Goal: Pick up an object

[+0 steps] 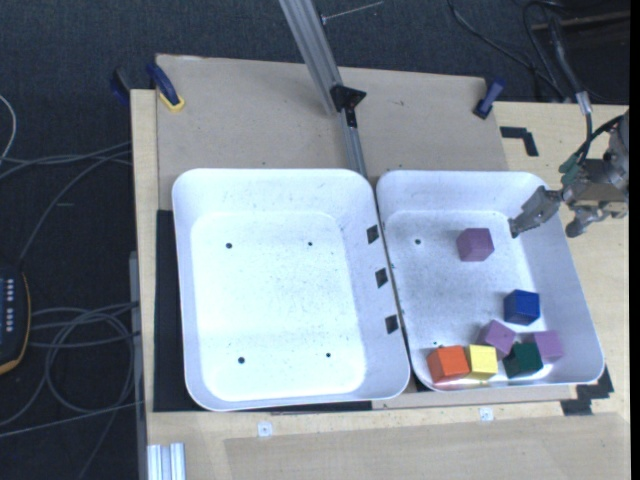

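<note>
Blocks of several colours lie in the right bin (560,258), all of them left of and nearer the camera than the pincer (555,220). A purple cube (475,244) sits by itself just left of the pincer's tips, apart from them. Further toward the camera a blue cube (521,306) rests alone. Beyond it, in the bin's near corner, the others cluster together: an orange block (449,363) touching a yellow block (483,360), a dark green block (522,359) beside that, and two pale purple blocks (498,335) (548,345) against the green one.

The pincer hangs over the right bin's far right rim, its two fingers spread wide with nothing between them; one finger (530,212) points down-left toward the bin floor, the other sits nearer the right edge. The left bin (190,198) lies well to the pincer's left on the tabletop (260,98). A slanted metal pole (310,38) rises from the tabletop's far side, between the two bins.
</note>
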`<state>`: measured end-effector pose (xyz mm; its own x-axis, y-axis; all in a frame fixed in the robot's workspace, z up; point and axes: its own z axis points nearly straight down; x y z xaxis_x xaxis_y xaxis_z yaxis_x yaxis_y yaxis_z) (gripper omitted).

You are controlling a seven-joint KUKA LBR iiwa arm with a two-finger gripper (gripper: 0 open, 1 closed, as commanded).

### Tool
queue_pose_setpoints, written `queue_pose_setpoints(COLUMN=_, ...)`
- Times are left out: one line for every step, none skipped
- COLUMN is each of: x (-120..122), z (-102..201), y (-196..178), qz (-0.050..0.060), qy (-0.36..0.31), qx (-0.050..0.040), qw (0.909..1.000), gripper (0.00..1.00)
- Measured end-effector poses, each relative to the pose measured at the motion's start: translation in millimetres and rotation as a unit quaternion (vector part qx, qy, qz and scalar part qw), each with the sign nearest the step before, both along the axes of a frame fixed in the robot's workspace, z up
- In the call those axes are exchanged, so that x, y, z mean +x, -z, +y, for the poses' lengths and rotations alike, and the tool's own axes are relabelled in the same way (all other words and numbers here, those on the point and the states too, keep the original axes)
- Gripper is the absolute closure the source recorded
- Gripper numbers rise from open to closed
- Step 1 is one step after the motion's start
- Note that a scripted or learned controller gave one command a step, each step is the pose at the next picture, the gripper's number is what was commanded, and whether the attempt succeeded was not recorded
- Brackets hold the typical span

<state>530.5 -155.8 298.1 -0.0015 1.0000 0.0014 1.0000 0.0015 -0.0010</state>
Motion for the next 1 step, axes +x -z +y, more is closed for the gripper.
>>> queue_pose_setpoints(x=0.1, z=0.0, y=0.0, qz=0.0, qy=0.0, qx=-0.0001, qw=1.0, gripper=0.0)
